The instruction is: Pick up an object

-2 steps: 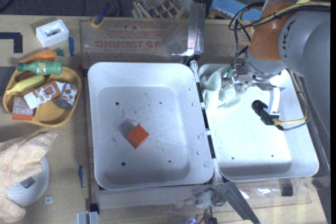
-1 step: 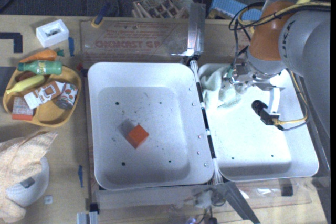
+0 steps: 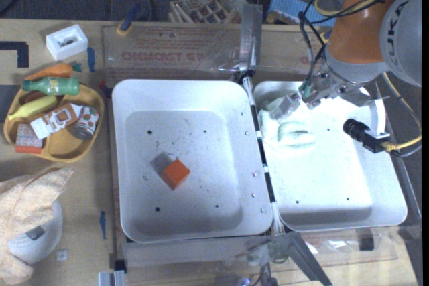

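Orange block point(image 3: 176, 173) lies alone in left bin point(image 3: 134, 110), free to be picked | gripper point(image 3: 293, 104) hangs low over right bin point(image 3: 389, 211), beside a pale object point(image 3: 295, 135), maybe its target | finger state: cannot tell, glare hides it | nothing seen held

bins point(image 3: 134, 211): smooth white plastic, speckled | block point(image 3: 177, 173): matt orange | bench point(image 3: 40, 30): bare wood | cloth point(image 3: 27, 201): soft, rumpled
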`<action>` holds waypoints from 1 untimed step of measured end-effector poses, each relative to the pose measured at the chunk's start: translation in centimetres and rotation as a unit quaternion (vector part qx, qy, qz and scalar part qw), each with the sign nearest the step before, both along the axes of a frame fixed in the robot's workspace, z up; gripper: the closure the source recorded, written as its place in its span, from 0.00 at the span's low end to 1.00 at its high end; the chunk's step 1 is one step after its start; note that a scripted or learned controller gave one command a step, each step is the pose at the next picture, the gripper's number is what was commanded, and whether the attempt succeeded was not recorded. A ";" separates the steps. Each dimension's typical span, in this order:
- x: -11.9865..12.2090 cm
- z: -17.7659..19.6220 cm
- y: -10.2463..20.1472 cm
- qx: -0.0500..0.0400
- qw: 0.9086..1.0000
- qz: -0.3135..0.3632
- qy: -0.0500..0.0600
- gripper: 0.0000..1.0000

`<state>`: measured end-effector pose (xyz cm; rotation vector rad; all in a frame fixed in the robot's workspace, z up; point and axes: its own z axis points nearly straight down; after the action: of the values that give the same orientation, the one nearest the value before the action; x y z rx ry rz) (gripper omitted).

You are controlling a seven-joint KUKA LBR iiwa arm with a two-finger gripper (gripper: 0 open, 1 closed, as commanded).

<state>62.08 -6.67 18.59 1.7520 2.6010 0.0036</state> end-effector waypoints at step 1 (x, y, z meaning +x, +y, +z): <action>-2.2 -9.4 -5.8 0.000 1.000 0.026 -0.003 0.00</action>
<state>59.87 -12.48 9.19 1.6819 2.6405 0.0085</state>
